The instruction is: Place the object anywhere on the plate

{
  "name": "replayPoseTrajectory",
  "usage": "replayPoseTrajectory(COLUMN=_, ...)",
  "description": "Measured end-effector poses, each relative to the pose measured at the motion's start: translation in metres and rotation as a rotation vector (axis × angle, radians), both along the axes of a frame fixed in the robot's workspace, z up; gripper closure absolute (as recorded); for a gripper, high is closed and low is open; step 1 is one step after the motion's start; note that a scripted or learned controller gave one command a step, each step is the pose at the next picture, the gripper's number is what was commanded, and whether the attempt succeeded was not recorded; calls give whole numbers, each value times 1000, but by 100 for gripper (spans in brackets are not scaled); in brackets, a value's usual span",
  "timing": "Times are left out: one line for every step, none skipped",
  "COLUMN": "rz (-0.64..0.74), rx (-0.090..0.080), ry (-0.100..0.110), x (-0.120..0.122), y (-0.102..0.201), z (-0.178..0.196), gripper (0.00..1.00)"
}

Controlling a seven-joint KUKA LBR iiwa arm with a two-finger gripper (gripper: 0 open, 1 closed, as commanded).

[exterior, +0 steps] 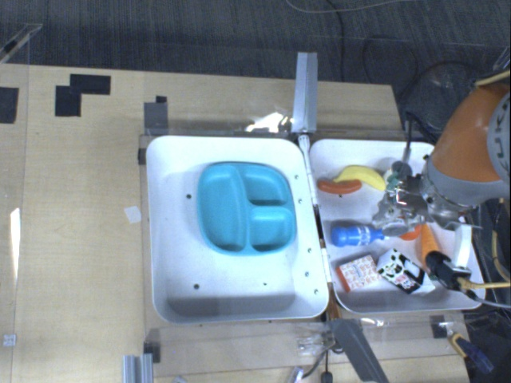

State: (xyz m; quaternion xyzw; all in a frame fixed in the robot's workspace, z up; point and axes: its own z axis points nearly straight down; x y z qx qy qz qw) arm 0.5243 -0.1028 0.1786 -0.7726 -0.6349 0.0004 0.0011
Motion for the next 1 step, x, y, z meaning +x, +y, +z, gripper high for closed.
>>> replayPoseTrajectory(rz=195, rx=-1, ry=-3, x=76, y=83, z=16, gripper=100)
